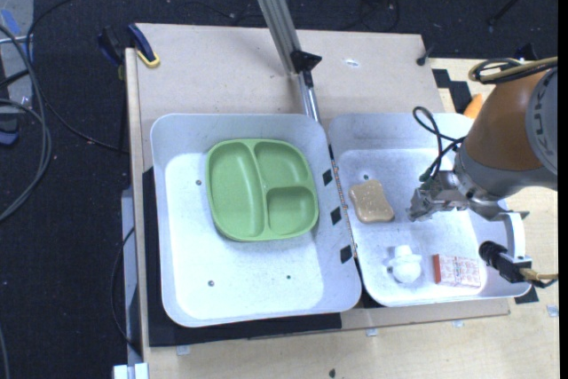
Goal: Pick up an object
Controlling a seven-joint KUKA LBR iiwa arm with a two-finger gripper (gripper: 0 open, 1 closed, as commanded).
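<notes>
Robot arm, grey with an orange band, over the right bin (377,157)

Rounded orange segment (501,124) nearest the bin's right edge; a glossy grey collar beneath it; a black cable (433,130) loops from the wrist; small metallic grey gripper (424,204) above the bin floor.

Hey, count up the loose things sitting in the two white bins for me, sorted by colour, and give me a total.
Green: 1, the divided plate in the left bin
Tan: 1, the sponge-like block in the right bin
White: 1, the small white object in the right bin
Red and white: 1, the flat packet in the right bin
Total: 4
</notes>
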